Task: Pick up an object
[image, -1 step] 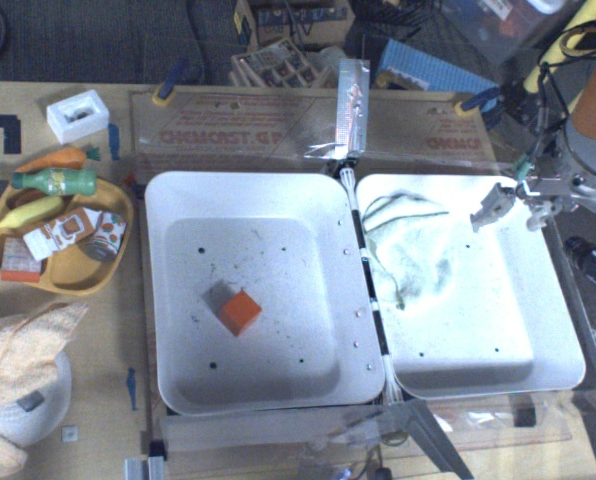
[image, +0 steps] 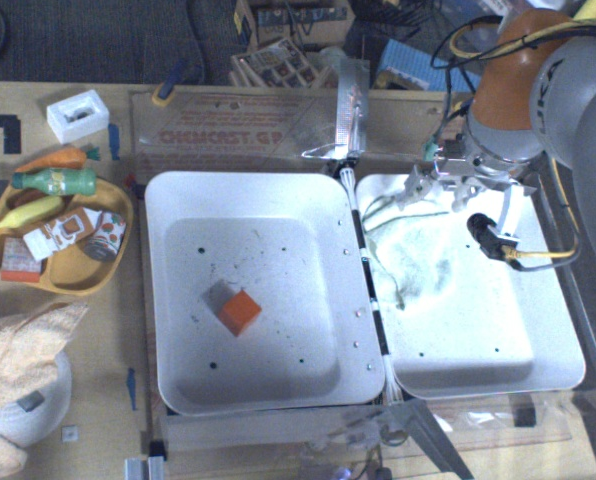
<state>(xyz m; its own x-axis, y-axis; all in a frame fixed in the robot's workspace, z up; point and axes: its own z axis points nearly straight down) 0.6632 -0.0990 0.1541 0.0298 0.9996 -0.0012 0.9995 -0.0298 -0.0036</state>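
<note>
An orange block (image: 241, 311) lies in the left bin (image: 178, 208), a little left of and below its middle, with a grey shadow at its upper left. My gripper (image: 437, 188) hangs over the back left part of the right bin (image: 538, 358), far to the right of the block. Its fingers stand apart with nothing between them, so it is open. The grey arm with its orange band (image: 508, 78) reaches in from the upper right.
A ridge (image: 368, 278) divides the two bins. A black and yellow cable (image: 503, 243) hangs off the wrist over the right bin. A yellow bowl of toy food (image: 53, 233) and a cloth (image: 23, 368) lie left of the bins.
</note>
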